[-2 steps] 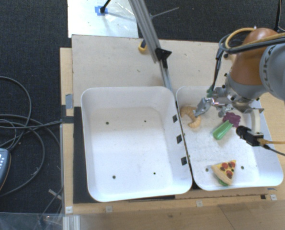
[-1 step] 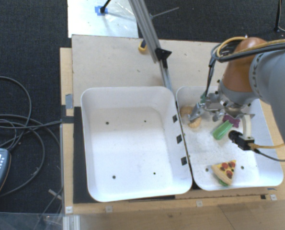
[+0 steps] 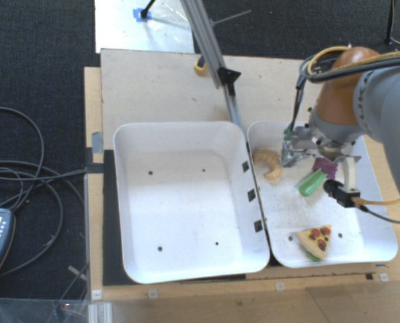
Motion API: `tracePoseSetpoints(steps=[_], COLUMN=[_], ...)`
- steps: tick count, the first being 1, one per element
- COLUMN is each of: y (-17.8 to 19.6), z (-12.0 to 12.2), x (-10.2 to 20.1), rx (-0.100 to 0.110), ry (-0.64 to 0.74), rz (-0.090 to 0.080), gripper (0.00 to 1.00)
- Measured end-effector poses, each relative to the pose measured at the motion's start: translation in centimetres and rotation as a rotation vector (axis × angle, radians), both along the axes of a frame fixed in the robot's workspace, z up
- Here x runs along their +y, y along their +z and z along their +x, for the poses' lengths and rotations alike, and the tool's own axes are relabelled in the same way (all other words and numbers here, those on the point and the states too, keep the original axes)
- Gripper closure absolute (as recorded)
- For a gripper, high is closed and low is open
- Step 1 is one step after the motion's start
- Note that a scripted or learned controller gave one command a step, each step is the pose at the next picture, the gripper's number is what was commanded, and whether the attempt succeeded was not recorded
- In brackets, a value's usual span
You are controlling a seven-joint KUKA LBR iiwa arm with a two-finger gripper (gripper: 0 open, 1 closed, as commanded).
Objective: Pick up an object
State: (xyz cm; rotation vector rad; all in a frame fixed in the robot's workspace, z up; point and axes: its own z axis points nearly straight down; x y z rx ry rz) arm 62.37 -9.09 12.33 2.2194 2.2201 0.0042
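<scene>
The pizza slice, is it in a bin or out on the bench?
In a bin. The pizza slice lies flat on the floor of the right bin, near its front edge, apart from the pincer.

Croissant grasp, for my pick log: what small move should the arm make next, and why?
Probably a short shift toward the left bin and down. The end effector sits just beside the croissant in the right bin, not centred over it. The green piece and pizza slice lie farther off.
</scene>
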Motion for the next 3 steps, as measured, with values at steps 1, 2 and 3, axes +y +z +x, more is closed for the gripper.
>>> tracePoseSetpoints(steps=[1,2,3], y=[5.2,11.5,11.9], z=[-0.5,-1.0,-0.9], x=[0.7,0.5,0.5], rx=[-0.002,-0.005,0.001], ry=[0.004,0.004,0.005], rz=[0.0,-0.001,0.0], gripper=[1.0,1.0,1.0])
